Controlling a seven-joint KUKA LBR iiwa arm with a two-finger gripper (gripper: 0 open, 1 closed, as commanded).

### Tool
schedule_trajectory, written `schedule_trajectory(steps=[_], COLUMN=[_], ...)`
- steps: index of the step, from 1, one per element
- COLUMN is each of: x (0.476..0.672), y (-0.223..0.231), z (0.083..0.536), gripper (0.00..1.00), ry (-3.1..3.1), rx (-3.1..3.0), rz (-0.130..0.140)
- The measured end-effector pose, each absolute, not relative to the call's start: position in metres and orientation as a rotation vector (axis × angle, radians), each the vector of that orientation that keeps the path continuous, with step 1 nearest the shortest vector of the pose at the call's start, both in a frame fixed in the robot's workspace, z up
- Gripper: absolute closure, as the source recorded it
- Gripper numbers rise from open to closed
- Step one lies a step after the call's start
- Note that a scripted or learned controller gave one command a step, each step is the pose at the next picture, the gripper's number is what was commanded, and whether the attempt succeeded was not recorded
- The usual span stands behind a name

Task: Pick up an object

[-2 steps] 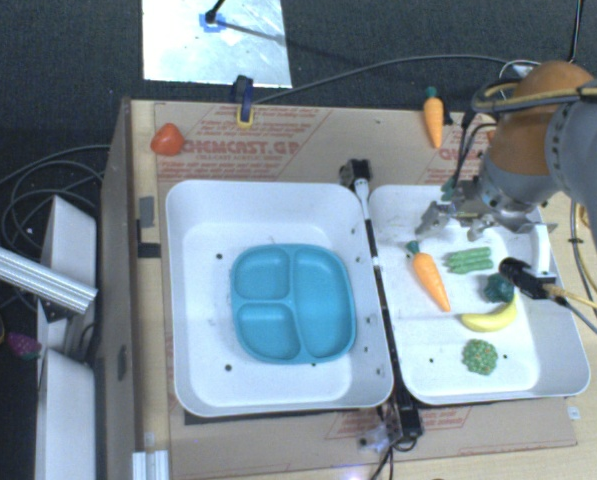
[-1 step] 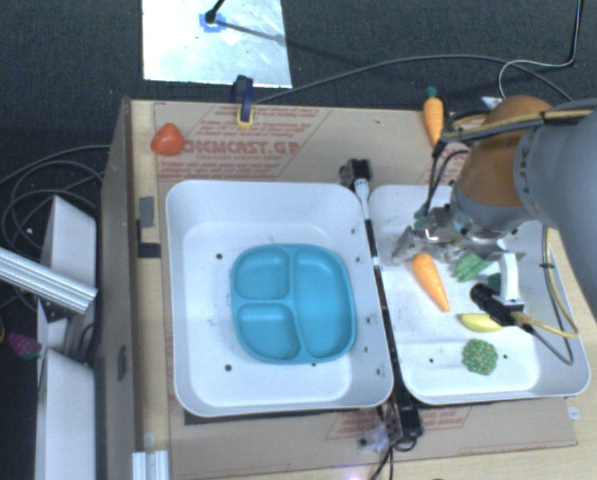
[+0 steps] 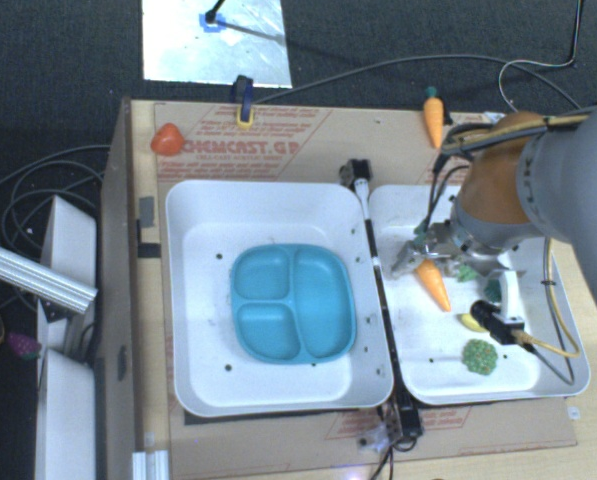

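An orange carrot (image 3: 435, 285) lies tilted in the right bin (image 3: 418, 373), its thick end up near my gripper (image 3: 423, 255). The gripper hangs low over the upper left part of that bin, right at the carrot's top end. The grey arm with its orange band (image 3: 498, 183) covers the bin's upper right. A green broccoli piece (image 3: 480, 356) sits near the bin's front. A small yellow piece (image 3: 471, 320) and a teal piece (image 3: 493, 289) lie just right of the carrot.
The left bin (image 3: 203, 228) holds a blue divided plate (image 3: 293, 303). Outside the bins, a second carrot (image 3: 433, 118) and a red-orange object (image 3: 166, 140) rest on the cardboard at the back. Cables (image 3: 556, 343) loop over the right bin's edge.
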State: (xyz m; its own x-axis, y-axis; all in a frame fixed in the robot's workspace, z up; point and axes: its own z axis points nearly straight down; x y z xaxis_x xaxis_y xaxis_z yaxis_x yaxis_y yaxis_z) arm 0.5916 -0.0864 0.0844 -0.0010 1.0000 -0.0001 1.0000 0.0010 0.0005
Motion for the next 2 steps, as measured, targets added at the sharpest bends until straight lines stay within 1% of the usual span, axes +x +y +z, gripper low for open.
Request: schedule_trajectory(steps=[1,2], x=[0.592,0.559], y=[-0.086,-0.022], z=[0.095,0.185], gripper=[1.0,1.0], ry=[2.222,2.225], rx=[2.218,2.215], rz=[0.003,0.006])
